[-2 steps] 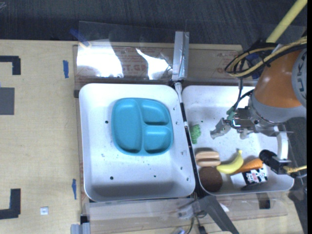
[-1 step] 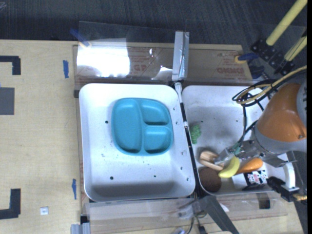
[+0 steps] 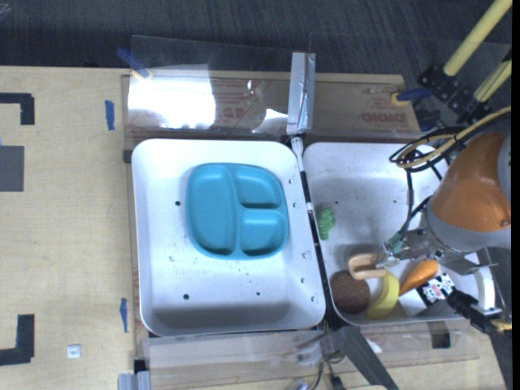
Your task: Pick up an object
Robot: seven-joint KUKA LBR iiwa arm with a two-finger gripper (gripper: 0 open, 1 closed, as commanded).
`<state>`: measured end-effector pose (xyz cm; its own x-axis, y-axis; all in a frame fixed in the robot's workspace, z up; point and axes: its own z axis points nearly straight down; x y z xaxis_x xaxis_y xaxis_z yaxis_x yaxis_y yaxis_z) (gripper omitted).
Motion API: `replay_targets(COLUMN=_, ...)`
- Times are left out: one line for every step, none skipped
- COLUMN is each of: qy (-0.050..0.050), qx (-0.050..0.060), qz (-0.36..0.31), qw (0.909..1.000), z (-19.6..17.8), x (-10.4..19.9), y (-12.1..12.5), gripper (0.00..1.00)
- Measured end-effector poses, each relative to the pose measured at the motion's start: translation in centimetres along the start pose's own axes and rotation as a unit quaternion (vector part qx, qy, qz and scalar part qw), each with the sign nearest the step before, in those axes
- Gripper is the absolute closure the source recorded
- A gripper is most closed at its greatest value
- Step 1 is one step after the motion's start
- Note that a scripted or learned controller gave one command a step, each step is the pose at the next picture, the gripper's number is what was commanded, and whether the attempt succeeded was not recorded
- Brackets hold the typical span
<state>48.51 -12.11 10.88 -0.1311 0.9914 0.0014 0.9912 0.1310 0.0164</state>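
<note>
On your left, the left bin (image 3: pixel 162 299) holds just a blue plate (image 3: pixel 237 210) with three compartments, lying flat near its middle. Across the divider, the right bin (image 3: pixel 366 169) has a small green piece (image 3: pixel 326 222) close to its left wall, and the pile sits along its near edge: a brown ball (image 3: pixel 351 292), a pale stick (image 3: pixel 367 265) lying roughly left to right, a banana (image 3: pixel 386 293) just right of the ball, then a carrot (image 3: pixel 419 274) slanting up to the right.

The tool (image 3: pixel 396 253) hangs low over that pile, just right of the stick's right end and just left of the carrot. The stick is the nearest candidate; it lies to the tool's left, its long axis pointing toward it. You cannot tell how far the tool is parted, and nothing is visibly between its tips, so treat it as holding nothing.

The bin floor is smooth and white; the far half of the right bin is free, but the pile is crowded against the near wall, so room is tight. The wooden worktop (image 3: pixel 65 218) stretches beyond the bins to the left.
</note>
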Motion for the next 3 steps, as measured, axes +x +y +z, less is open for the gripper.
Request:
replay_targets(qy=0.000, qx=0.005, qz=0.039, qw=0.9992, z=-11.7, x=9.1, y=2.9, gripper=1.00)
replay_targets(qy=-0.001, qx=0.008, qz=0.041, qw=0.9991, z=-11.5, x=8.8, y=2.7, gripper=0.00)
replay_targets(qy=-0.001, qx=0.012, qz=0.001, qw=0.9999, z=-4.1, x=1.3, y=2.5, gripper=0.00)
